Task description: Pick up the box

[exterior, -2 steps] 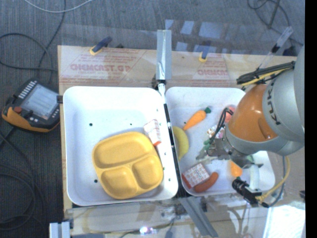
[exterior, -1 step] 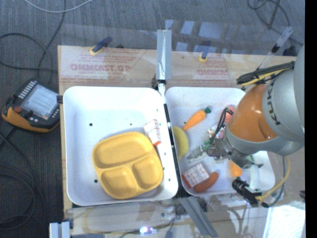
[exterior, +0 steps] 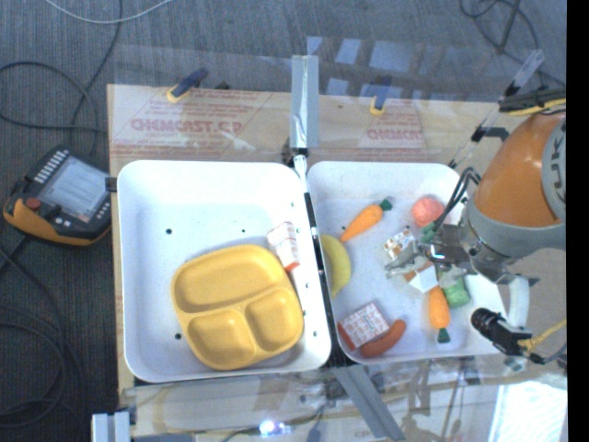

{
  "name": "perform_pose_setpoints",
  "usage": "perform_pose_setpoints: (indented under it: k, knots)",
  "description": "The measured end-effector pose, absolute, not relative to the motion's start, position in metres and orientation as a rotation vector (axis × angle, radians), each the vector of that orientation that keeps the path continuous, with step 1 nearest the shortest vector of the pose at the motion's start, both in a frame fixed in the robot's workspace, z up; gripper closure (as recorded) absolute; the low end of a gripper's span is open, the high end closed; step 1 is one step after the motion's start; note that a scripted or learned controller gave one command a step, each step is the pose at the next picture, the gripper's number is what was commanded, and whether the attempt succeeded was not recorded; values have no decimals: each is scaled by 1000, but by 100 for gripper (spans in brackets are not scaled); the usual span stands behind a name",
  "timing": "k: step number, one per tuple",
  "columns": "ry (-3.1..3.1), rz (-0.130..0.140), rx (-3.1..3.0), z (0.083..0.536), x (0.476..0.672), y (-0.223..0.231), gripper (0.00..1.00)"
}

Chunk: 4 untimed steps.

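Note:
A small red-and-white box (exterior: 362, 321) lies flat near the front left of the right bin (exterior: 368, 171), touching a red sausage (exterior: 385, 337). A second small white-and-red carton (exterior: 285, 241) leans at the right wall of the left bin (exterior: 147, 247), beside the yellow divided tray (exterior: 237, 306). My gripper (exterior: 421, 263) hangs low over the right side of the right bin, above a silvery packet (exterior: 399, 244) and a white scrap (exterior: 424, 281). It is about a hand's width to the right of and behind the red-and-white box.
The right bin also holds a carrot (exterior: 365, 219) at the back, a yellow banana (exterior: 337, 261) by the left wall, a pink fruit (exterior: 426, 210), a second carrot (exterior: 439, 309) and a green piece (exterior: 456, 294). A teach pendant (exterior: 57, 196) lies left of the bench.

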<state>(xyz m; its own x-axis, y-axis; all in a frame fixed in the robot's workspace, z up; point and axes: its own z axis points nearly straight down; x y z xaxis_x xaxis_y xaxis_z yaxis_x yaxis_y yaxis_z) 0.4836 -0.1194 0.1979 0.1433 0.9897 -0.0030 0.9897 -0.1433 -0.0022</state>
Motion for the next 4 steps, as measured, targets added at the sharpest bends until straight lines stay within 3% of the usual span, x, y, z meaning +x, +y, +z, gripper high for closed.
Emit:
perform_pose_setpoints:
  k: [1,2,3,4]
  knots:
    - [2233,10,2200,89,487,-95,0]
    - [2229,11,2198,99,488,-96,100]
    - [2230,11,2198,99,488,-96,0]
    - [2129,17,2304,90,488,-127,0]
